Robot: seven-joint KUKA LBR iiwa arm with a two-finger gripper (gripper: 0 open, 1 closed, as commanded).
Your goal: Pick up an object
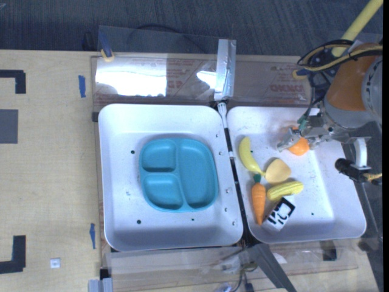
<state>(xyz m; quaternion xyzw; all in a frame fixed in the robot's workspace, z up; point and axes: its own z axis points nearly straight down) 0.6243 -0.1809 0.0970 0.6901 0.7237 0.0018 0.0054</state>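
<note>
Dark carpet runs behind a pale wooden bench [42, 163] marked with black corner brackets and bits of blue tape. Two shallow white bins sit side by side on it. Left bin [115, 218] holds a blue divided plate [179, 174], three compartments, lying flat near the bin's middle.

Right bin [340, 218] carries the clutter. A yellow banana [246, 154] lies near the divider wall, curving down toward a pale yellow rounded piece [278, 170]. Below that, a second yellow piece [284, 190], elongated, tilted. A carrot [258, 202] lies just beside it, tip pointing to the bin's near edge. A black-and-white tag [280, 213] rests close by the carrot's lower end.

My arm comes in from the right, orange band [347, 90] above the wrist, yellow and black cables looped over it. My gripper [299, 140] is down at the far right part of the right bin, over a small orange object [298, 148]. The orange object sits right at my fingertips; I cannot tell whether they are spread or closed on it, nor whether it is off the bin floor.
</note>
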